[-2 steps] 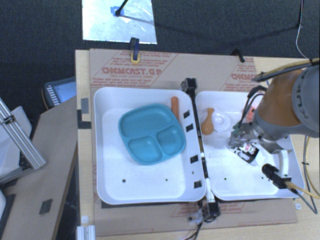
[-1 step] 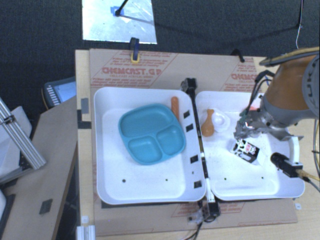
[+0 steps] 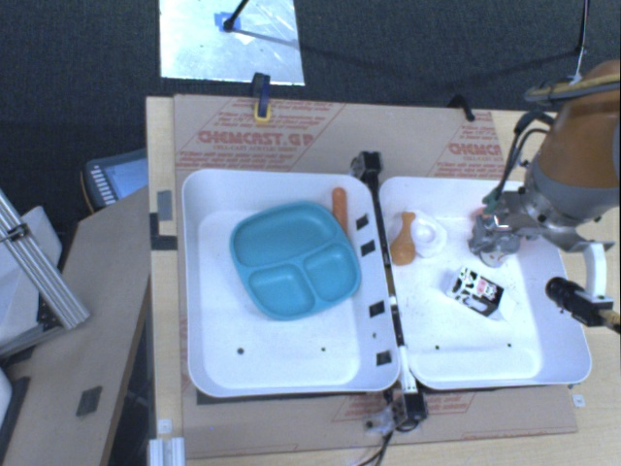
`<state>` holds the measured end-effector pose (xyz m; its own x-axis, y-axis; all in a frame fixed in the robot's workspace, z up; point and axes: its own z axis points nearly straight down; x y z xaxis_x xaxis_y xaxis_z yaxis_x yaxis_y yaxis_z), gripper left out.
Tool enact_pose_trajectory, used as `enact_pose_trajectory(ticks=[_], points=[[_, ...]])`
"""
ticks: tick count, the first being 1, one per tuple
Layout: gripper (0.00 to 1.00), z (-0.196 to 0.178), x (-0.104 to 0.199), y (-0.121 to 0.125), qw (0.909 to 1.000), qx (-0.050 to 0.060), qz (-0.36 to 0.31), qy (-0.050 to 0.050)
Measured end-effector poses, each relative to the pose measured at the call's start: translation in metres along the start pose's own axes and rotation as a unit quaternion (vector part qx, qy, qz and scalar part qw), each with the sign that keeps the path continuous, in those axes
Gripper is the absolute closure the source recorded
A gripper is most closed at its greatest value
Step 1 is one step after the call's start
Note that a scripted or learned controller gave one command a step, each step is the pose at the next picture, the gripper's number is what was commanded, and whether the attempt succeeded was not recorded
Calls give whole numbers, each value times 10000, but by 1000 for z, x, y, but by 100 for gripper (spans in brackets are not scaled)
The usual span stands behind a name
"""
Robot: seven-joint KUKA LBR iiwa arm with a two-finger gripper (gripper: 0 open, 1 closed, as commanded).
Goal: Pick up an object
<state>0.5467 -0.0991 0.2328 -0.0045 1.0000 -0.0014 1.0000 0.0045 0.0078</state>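
From my station I count two white bins side by side on the bench, the left bin (image 3: 209, 357) and the right bin (image 3: 543, 357), meeting at a black-clipped seam down the middle. In the left one I have one blue divided plate (image 3: 294, 258) with three compartments, lying a bit tilted toward the centre, and one orange stick-like piece (image 3: 340, 207) just beside the plate's upper right edge, close to the seam.

Moving right, the right bin holds three loose things: one tan wooden spoon-shaped piece (image 3: 404, 239) near the seam, one small white object (image 3: 429, 235) touching or just beside it, and one black-and-white packet (image 3: 474, 290) lying flat further toward the middle. I cannot read any print on that packet.

The gripper (image 3: 495, 243) sits low over the right bin, just above and right of the packet, apart from it. I cannot tell how its fingers stand or whether anything is in them.

The cardboard sheet (image 3: 291, 134) under the bins reads "CHEMCAST GP" in red, twice, once behind each bin.
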Motion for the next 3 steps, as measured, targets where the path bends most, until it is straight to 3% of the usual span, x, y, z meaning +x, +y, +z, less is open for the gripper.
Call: enact_pose_trajectory(ticks=[2, 3], points=[[100, -9, 107, 4, 10000, 28, -32, 19], [100, 4, 160, 2, 10000, 38, -24, 18]])
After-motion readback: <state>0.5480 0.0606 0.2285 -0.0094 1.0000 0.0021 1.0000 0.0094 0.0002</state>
